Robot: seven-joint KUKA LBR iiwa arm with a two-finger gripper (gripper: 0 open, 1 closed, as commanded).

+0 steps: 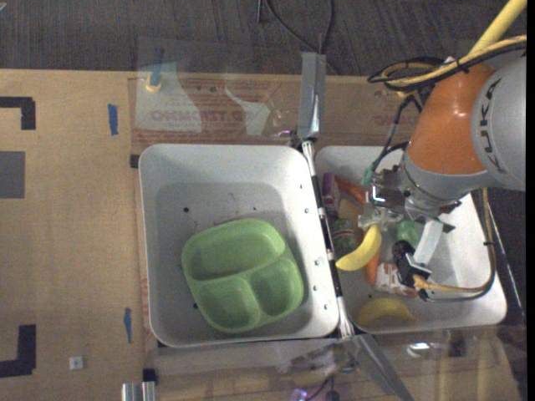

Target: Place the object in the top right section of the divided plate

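Cardboard-brown bench fills the frame's left. Nearest, at lower centre, the smooth green divided plate (242,275) lies in the left white bin (167,182). At right, the gripper (393,236) hangs over the right bin (476,303), a curved yellow banana (360,251) just beside it; whether it grips anything I cannot tell.

divided plate (242,276): glossy green plastic | bins (167,182): smooth white plastic | bench (67,249): matt cardboard
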